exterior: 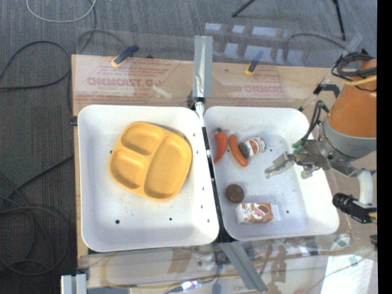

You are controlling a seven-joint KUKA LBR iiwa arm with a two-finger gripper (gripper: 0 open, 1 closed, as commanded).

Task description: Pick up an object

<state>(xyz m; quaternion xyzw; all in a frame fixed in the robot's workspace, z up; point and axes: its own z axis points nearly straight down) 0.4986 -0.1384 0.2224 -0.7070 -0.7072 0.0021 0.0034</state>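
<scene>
In the right bin [318, 216] lie two orange carrots [220, 146] [238, 150], a small red and white can [252, 146], a brown round puck [234, 193] and a red and white packet [256, 212]. My gripper [278, 165] hangs over the right half of this bin, to the right of the can and above the packet. Its fingers [274, 168] point left and stand apart, with nothing between them. The grey arm with its orange band [355, 112] reaches in from the right.
The left bin [98, 225] holds a yellow divided tray [151, 160]. A metal divider [208, 164] runs between the bins. Cables and a black fitting [349, 206] sit by the right bin's outer rim.
</scene>
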